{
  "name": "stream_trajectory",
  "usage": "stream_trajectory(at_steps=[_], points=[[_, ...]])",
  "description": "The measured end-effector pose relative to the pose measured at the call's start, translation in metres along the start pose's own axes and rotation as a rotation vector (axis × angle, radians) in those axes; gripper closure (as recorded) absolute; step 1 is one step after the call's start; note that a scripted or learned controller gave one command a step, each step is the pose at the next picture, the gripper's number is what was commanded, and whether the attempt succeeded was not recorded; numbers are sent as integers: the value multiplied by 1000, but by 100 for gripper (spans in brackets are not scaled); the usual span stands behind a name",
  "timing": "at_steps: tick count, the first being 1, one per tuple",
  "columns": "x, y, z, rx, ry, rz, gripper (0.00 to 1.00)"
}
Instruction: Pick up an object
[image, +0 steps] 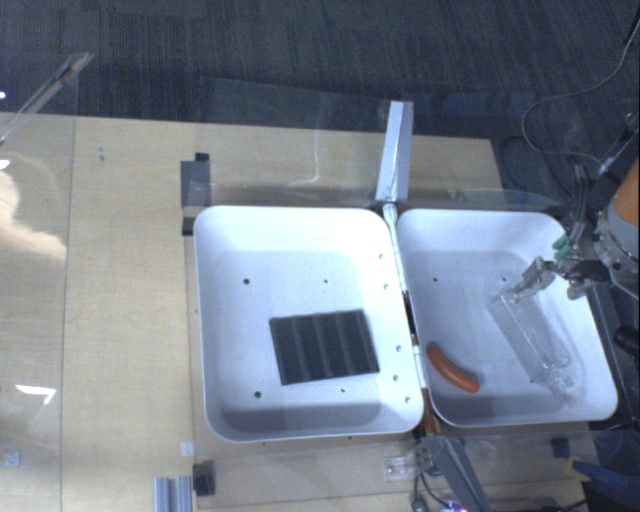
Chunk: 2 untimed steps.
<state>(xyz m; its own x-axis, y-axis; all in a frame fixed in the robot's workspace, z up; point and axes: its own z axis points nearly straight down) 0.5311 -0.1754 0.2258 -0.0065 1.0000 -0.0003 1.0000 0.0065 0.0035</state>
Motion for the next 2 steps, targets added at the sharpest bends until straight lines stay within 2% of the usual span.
stream_trajectory(at_steps=[1, 2], points=[[7, -34, 113, -4, -1, -127, 0], [26, 36, 134, -17, -6, -279, 0]])
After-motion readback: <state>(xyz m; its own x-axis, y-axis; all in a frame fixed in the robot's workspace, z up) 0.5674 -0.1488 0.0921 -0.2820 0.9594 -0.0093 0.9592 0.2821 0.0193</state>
